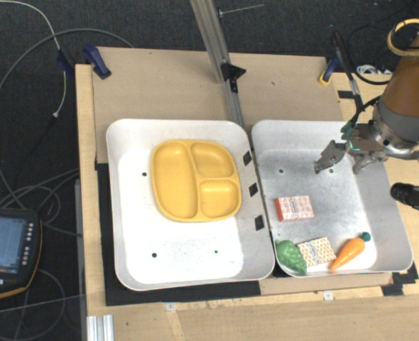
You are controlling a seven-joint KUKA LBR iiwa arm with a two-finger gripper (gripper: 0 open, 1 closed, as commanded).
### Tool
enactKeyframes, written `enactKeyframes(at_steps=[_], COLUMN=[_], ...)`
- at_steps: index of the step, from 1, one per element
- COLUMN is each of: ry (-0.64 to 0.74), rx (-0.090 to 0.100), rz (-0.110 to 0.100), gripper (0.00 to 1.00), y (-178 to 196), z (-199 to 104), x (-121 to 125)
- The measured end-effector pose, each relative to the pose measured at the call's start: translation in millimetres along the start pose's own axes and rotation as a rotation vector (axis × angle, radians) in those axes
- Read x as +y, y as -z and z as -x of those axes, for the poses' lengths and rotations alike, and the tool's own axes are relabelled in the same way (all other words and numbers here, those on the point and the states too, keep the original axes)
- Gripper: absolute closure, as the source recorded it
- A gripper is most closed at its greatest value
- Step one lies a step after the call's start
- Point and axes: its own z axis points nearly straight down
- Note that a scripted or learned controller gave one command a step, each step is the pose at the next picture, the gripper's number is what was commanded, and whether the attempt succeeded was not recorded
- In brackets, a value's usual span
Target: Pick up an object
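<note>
You have the arm (407, 84) reaching in from the right, its orange band above the grey wrist, with the hand (347, 158) hanging over the far part of the right bin (380, 212). The two fingers are spread apart, one pointing left toward the bin's middle and the other nearer the wrist, and nothing sits between them, so the hand is released and grasps nothing.

Look at the right bin for the things you could pick. A small pink-and-white box (295, 207) lies flat near the bin's middle, nearer to you than the hand and well apart from it. Along the near edge you see three more things in a row: a green vegetable-shaped toy (290, 256) at the left corner, a speckled tan-and-white packet (316, 251) just beside it and seemingly touching it, and an orange toy carrot (349, 252) to the right of the packet, its green tip pointing far and right.

In the left bin (124, 212) a yellow divided plate (195, 179) with three compartments lies toward the far side. Both bins sit side by side on the worktop (160, 77). A metal post (213, 41) slants up from between the bins at the far side. Off the worktop, at the left near corner of the scene, a handheld control pendant (7, 251) lies on the dark floor among cables.
</note>
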Motion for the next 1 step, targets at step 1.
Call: enactKeyframes(at_steps=[1], ry=[0.0], rx=[0.0], rz=[0.0], gripper=[0.0], y=[0.0], z=[0.0], x=[0.0])
